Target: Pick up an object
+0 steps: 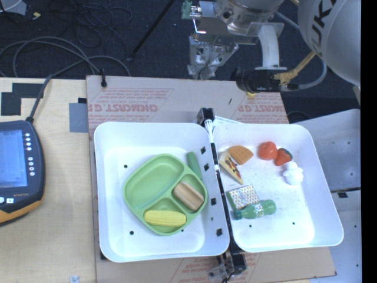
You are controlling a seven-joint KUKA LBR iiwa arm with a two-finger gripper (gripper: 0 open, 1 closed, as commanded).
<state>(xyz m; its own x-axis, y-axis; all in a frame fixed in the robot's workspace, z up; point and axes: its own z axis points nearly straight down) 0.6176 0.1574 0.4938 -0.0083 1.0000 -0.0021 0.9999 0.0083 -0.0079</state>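
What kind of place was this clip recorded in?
Most likely a robotics lab bench: two white bins holding toy food such as corn on a green tray, a handheld control screen, and loose cables behind.

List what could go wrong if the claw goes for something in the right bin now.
The green bottle lies touching the patterned packet, so a grab there may catch both or shove one aside. The tomato and strawberry sit close together, and round shapes may slip out. The claw hangs beyond the bins' far edge, so a long descent could land off target.
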